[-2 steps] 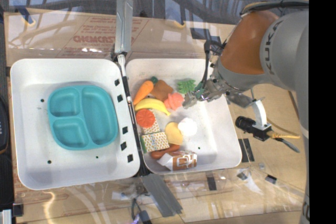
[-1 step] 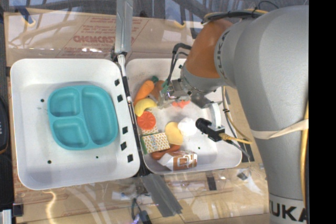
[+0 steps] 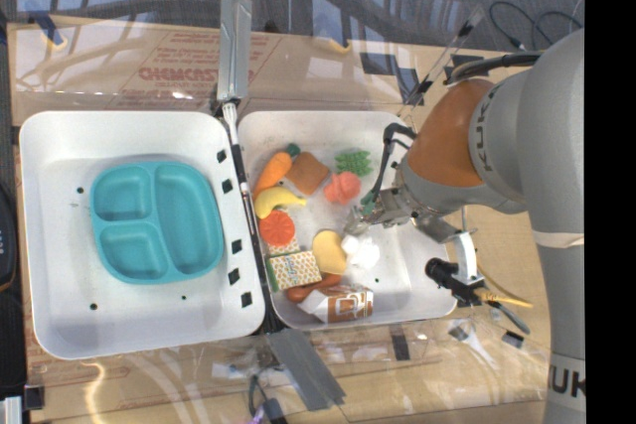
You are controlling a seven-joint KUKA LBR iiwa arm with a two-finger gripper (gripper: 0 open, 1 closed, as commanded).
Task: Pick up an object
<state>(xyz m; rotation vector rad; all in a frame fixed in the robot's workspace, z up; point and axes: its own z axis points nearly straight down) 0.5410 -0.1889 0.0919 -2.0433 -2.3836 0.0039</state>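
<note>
The right bin point(image 3: 397, 129) holds a heap of toy foods: an orange carrot point(image 3: 273, 171), a brown slice point(image 3: 308, 172), a green leafy piece point(image 3: 352, 161), a pink-red fruit point(image 3: 343, 187), a yellow banana point(image 3: 278, 202), a round orange fruit point(image 3: 278, 229), a yellow pear-like piece point(image 3: 329, 251), a white lump point(image 3: 364, 254), a patterned box point(image 3: 295, 269) and a brown-white carton point(image 3: 343, 305). My gripper point(image 3: 375, 212) is low in this bin, just right of the pink-red fruit and just above the white lump. Nothing visibly hangs from it.
The left bin point(image 3: 50, 313) holds a teal divided plate point(image 3: 156, 218). A divider rail point(image 3: 238, 204) separates the bins. My arm fills the right side of the right bin. Bare bin floor lies at the right bin's front right point(image 3: 412, 288).
</note>
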